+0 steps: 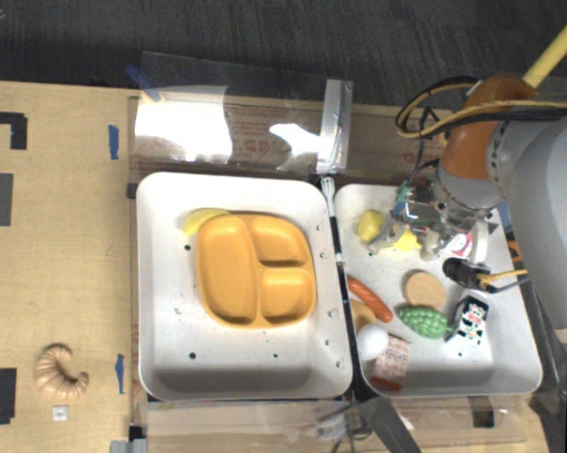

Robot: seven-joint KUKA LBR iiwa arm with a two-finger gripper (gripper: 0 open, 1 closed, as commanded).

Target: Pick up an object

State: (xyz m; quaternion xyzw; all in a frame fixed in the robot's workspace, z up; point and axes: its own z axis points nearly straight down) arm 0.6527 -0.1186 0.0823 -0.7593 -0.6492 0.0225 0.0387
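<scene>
- The gripper (410, 226) hangs low over the far part of the right bin (512, 358), under the grey arm (539, 176) with its orange band (470, 145); how the tool stands, and whether it has hold of anything, I cannot tell from this slant.
- A yellow lemon-shaped toy (369, 225) lies just beside the gripper, on the side nearer the left bin (160, 262).
- Nearer the camera from the gripper lie a tan round disc (424, 289) and a green bumpy toy (423, 321), close together.
- An orange-red carrot-like piece (370, 299) lies between the gripper and the white ball (371, 343), near the wall shared by both bins.
- A red and white packet (391, 359) sits just beside the white ball.
- A black and white card (471, 322) lies beside the green bumpy toy.
- The left bin bears an orange divided tray (253, 268), with a yellow piece (201, 219) showing at its far edge.
- A croissant-shaped toy (60, 369) rests on the bench (48, 257), well apart from the gripper.
</scene>
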